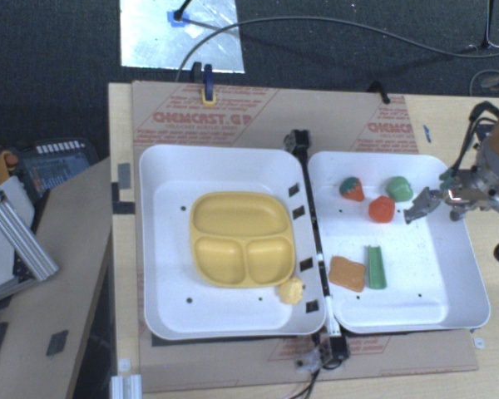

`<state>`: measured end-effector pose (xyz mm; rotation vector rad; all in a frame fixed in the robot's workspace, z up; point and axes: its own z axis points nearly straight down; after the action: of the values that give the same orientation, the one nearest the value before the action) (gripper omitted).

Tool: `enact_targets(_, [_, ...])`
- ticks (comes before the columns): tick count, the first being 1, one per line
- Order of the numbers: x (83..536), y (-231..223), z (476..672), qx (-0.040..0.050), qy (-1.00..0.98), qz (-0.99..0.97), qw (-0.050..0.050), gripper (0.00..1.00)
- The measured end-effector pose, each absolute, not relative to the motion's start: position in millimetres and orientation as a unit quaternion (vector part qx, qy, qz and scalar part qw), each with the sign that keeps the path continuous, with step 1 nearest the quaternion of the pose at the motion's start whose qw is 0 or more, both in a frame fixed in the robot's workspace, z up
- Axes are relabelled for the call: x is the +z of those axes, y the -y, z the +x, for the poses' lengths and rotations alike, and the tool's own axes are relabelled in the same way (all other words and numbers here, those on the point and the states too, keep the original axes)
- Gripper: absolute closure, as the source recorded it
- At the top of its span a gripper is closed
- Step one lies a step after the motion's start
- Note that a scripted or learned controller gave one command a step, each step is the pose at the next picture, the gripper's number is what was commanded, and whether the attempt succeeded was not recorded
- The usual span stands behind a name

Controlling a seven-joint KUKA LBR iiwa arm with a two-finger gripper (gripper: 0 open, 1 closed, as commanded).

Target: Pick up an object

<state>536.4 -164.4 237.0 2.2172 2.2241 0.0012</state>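
end effector hovers over the right bin near the red tomato, can't tell its state, likely approaching; next it must drop lower.

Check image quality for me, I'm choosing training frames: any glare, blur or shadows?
Camera view: glare on the foil sheet; the gripper looks slightly soft; the white bins are evenly lit with faint shadows; the small food items are sharp enough.
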Motion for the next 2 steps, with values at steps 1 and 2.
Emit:
enact_targets(1, [194,160,532.7,-0.0002,-0.708,0.707,-0.001,0.0])
enact_targets(2, [135,155,539.5,-0.0006,-0.708,0.707,-0.001,0.0])
